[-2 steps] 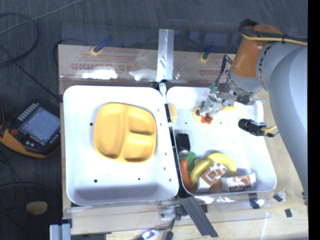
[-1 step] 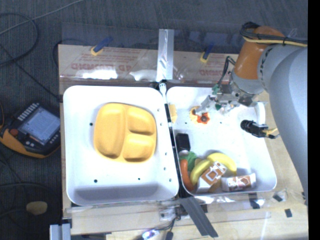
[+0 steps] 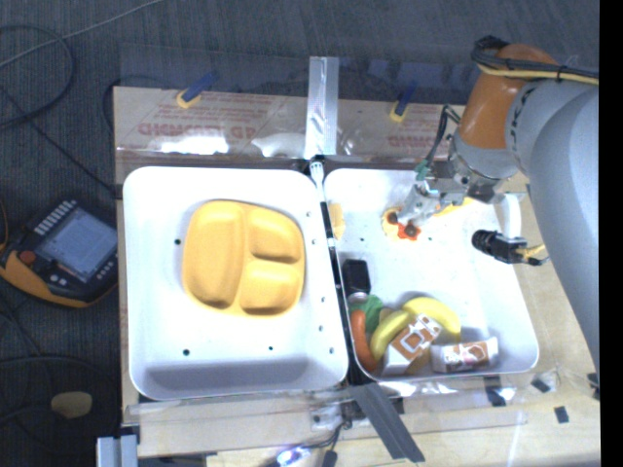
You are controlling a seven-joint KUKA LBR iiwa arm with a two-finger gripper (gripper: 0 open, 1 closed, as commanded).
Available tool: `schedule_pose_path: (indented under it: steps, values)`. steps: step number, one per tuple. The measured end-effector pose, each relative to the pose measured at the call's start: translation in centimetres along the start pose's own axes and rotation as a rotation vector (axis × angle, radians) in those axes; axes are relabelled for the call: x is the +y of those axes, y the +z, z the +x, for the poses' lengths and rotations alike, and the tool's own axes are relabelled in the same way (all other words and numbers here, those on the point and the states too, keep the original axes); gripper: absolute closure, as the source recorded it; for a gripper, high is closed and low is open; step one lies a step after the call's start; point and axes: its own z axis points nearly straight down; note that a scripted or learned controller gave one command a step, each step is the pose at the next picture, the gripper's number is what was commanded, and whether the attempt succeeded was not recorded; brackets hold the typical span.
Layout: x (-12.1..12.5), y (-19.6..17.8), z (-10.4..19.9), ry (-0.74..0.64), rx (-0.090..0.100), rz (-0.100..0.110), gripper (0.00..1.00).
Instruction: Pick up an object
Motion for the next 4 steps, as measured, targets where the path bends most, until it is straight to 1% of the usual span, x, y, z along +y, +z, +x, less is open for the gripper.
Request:
schedule_pose_path:
  steps: [1, 2, 3, 4]
  values:
    - [0.1, 0.1, -0.1, 0.002, -0.004, -0.009, 0.0]
    - [-0.4, 1.0, 2.7, -0.061, -0.019, -0.051, 0.0]
    - [-0.5, 1.0, 4.9, -0.142, -0.021, -0.049, 0.0]
    - [-6.0, 1.1, 5.8, -0.159, -0.017, -0.065, 0.0]
